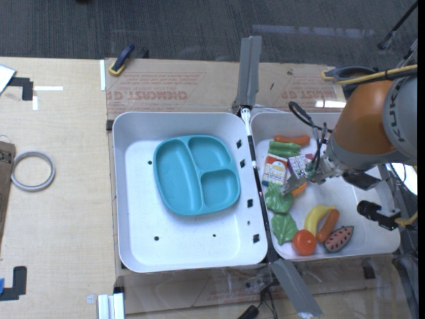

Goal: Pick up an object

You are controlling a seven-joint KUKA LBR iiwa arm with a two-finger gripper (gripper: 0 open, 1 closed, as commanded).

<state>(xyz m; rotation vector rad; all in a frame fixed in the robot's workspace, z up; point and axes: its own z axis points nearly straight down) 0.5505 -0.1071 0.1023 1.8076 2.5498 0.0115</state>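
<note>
From my station I see the arm [372,121] reaching in from the right over the right bin [372,248], its orange band above the wrist, and the gripper [297,178] down low among the toy food at the left side of that bin; from this angle I cannot tell how it is set. The things to pick are all in the right bin: a small white and red carton [275,171] just left of the gripper, a green pepper [284,149] and an orange carrot [292,139] above it near the back wall, leafy greens [279,200] below the carton, a second green leaf piece [283,227] near the front, a red tomato [305,242], a yellow banana [316,215] touching a reddish sausage [328,223], and a watermelon slice [338,238] at the front right. The left bin [133,244] holds a teal divided plate [197,174], with three compartments, lying flat near its middle. Both bins sit on brown cardboard [179,85] over a pale wooden tabletop [60,198], where a roll of tape [32,171] lies well to the left. A dark grey carpet [199,12] runs beyond the tabletop at the top of the view.
</note>
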